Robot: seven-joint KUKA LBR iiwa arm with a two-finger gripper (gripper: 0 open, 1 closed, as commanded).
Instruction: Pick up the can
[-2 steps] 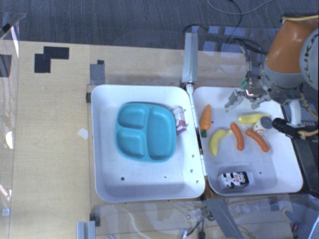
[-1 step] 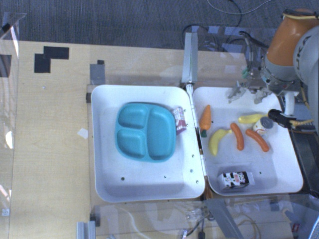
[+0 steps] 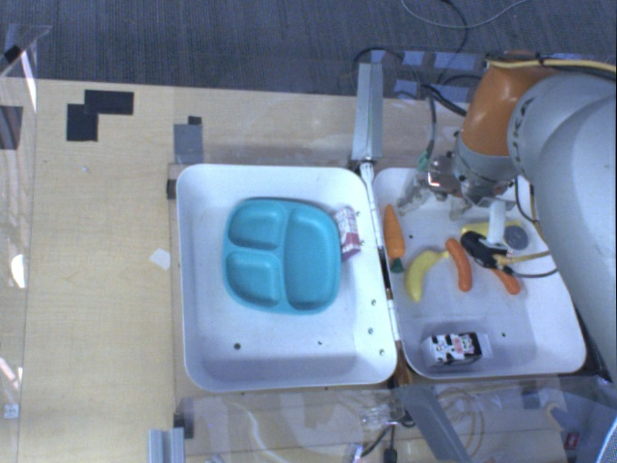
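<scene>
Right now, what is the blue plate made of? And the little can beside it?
The blue divided plate looks like smooth moulded plastic: one even colour, rounded compartments. The can by its right edge is probably metal with a printed label, though it is too small to be sure.

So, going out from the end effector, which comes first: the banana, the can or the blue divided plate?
1. Banana: in the right bin, nearest the end effector.
2. Can: in the left bin, by the plate's right edge.
3. Blue divided plate: middle of the left bin, farthest.
</scene>
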